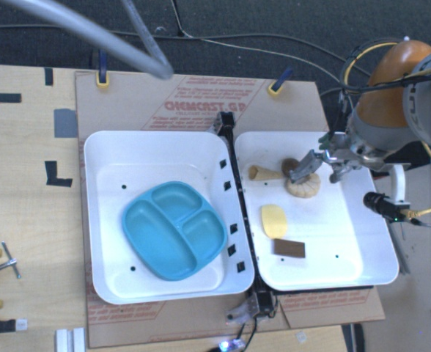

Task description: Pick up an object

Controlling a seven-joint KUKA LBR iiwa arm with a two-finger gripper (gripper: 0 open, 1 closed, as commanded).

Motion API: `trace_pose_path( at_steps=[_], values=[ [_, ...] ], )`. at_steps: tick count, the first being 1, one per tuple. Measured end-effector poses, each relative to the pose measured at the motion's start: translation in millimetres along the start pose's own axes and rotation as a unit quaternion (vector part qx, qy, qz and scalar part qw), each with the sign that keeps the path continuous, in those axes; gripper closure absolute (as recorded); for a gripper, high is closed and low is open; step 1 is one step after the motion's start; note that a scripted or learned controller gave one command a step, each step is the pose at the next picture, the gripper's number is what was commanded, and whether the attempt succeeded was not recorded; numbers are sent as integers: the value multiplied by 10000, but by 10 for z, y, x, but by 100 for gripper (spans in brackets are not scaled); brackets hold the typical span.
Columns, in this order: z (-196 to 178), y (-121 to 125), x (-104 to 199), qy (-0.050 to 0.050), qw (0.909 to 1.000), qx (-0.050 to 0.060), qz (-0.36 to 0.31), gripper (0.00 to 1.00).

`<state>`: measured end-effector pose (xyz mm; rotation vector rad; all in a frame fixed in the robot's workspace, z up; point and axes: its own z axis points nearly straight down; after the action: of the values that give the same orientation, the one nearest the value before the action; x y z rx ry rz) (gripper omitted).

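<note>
Two white bins sit side by side. The left bin (pixel 98 218) holds one blue divided plate (pixel 173 229). The right bin (pixel 369 266) holds four small things: a tan cone-shaped piece (pixel 263 172) at the far left, a round beige biscuit (pixel 304 188) beside it, a yellow block (pixel 274 220) nearer, and a brown bar (pixel 289 248) nearest. The gripper (pixel 302 169) hangs low over the biscuit's far edge, perhaps touching it. Whether its tips are spread or closed cannot be told from this slant.

Blue divided plate (pixel 174 229) in left bin (pixel 98 152); gripper (pixel 303 169) over round biscuit (pixel 304 187) in right bin (pixel 362 270)
</note>
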<state>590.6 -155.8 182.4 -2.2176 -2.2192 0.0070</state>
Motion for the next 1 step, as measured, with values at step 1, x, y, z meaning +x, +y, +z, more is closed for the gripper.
trace_pose_path(
  at_steps=[1],
  values=[
    [624,-47,26,0,10000,-8,-3,0]
  ],
)
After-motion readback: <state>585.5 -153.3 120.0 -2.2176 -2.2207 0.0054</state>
